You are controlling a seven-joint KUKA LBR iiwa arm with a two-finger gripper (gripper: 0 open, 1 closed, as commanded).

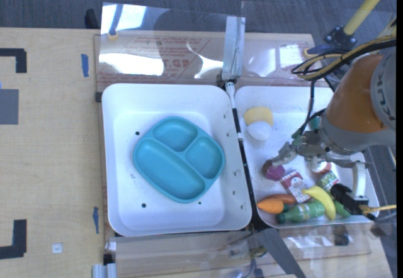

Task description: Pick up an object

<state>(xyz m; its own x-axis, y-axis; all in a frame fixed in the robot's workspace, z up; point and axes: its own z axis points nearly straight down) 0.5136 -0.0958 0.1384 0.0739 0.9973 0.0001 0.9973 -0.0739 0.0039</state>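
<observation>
**Pincer low over purple item in right bin, grasp not made**

Pincer [281, 158] sits low in the right bin [286, 116], fingers spread a narrow way apart with nothing visibly between them. Just below the tips lies a small purple item [275, 173], the likeliest target; can't tell if a fingertip touches it. Next to that, toward the near rim, a red-and-white packet [293, 181]. Further toward the near rim: carrot [272, 205], green bottle [306, 212], banana [321, 200], all crowded and touching. Beyond the pincer, toward the far wall, a yellow piece [258, 114] with a white egg-like piece [258, 131] against it, apart from the rest.

Left bin [126, 107], well away across the divider, holds a blue divided plate [179, 158]; not relevant to this grasp.

Doing it well, my read: centre the tips over the purple item so one finger lands each side, go straight down to the bin floor, then close fully before lifting. Risk is the packet crowding one finger and getting nudged or pinched along. Purple thing looks small and flat, so a shallow descent would likely close on air. Lift vertically, slow, clear of the pile by the near rim.
</observation>
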